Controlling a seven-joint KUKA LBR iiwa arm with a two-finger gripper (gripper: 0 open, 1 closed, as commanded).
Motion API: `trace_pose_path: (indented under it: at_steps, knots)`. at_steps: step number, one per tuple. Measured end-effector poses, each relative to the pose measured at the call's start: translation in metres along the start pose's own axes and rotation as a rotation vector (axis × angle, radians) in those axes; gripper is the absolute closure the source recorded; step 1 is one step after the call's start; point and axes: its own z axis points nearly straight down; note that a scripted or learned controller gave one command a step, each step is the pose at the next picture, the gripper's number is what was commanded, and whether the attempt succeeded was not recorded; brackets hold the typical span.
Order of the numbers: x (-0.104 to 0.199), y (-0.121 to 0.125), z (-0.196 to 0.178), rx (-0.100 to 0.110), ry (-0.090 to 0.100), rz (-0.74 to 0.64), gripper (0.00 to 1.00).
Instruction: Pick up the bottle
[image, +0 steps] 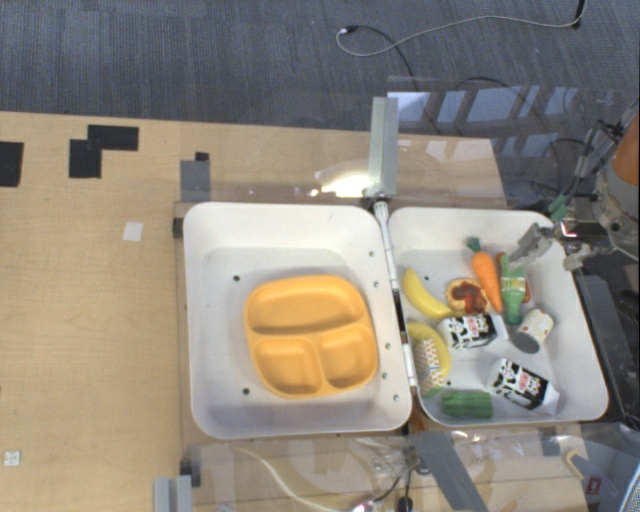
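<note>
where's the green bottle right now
In the camera view, the green bottle lies in the right bin, toward its far right side, right beside the carrot and just above a small white cup, with the gripper just above it.

Robotics lab setup: wooden bench (90, 330) w/ two white bins (200, 300), left of the gripper (530, 243); toy food, metal brackets (383, 140), black tape marks, loose cable (420, 40) on grey carpet behind it.

The hand (537, 240) hovers just above the green bottle (514, 293) in the right bin (590, 385).
</note>
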Motion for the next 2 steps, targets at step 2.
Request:
trace_pose_path:
  at_steps: [2]
  knots:
    - [-0.035,0.045,0.183,-0.011,0.008,0.055,0.0]
